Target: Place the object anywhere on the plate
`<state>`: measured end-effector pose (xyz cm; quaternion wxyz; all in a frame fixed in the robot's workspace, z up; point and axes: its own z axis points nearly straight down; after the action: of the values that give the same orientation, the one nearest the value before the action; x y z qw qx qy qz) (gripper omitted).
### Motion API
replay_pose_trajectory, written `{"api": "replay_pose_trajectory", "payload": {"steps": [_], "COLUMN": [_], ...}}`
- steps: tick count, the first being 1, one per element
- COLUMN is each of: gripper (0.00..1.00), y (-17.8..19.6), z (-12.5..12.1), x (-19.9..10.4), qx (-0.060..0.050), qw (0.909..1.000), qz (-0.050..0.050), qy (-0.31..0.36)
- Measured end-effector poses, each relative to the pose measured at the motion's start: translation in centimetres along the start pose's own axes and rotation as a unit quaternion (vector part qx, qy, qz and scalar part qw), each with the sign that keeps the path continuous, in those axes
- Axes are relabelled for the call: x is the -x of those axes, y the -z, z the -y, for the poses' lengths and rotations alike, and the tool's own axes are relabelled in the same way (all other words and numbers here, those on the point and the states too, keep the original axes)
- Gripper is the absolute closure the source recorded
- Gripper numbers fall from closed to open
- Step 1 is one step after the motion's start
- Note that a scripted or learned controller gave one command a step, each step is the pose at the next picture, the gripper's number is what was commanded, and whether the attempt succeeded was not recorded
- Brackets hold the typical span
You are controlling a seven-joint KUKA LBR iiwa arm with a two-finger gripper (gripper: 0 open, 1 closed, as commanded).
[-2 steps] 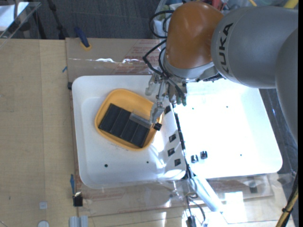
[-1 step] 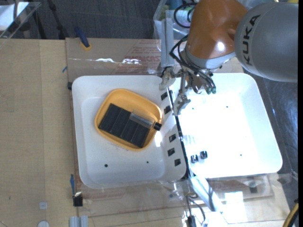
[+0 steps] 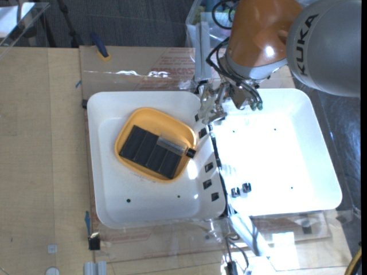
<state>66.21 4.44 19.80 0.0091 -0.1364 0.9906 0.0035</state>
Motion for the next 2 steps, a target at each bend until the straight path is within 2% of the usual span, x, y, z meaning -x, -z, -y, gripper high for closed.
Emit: {"api": "replay_pose_trajectory", "payload": {"steps": [1,2], "gripper": [1.0,1.0], "y": [-1.2,-1.2], "z": [-1.3,-3.2], "x": [-0.2,-2.5], "qx": [-0.001,0.0], "qw": [0.9976,0.9909], "qz": [-0.007,-0.008], "qy": [0.069,0.134]}}
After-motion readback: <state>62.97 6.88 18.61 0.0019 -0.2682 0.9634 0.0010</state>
